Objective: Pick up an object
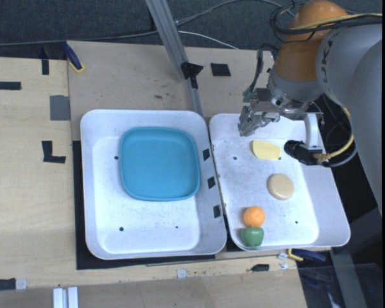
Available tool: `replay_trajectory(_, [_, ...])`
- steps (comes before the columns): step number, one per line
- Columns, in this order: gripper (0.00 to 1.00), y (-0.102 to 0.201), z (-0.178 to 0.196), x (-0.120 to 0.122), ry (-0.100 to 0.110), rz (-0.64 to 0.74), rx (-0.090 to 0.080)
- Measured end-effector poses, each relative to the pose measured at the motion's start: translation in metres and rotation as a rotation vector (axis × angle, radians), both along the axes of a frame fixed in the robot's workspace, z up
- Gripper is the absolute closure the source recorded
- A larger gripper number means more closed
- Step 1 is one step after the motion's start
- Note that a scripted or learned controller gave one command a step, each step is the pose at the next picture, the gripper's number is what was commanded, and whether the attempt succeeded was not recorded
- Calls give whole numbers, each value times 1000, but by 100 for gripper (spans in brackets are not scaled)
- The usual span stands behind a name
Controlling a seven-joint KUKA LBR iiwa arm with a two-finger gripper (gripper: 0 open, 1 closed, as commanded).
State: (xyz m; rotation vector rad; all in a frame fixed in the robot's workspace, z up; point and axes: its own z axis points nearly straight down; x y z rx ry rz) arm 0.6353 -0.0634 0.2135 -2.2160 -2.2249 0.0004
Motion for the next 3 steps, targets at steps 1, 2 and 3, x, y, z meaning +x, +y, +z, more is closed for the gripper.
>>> replay_trajectory(1, [100, 57, -2, -18, -1, 1, 0])
replay_trajectory(2, [100, 104, 6, -29, -1, 0, 0])
replay_trajectory(3, [100, 145, 20, -52, -2, 0, 0])
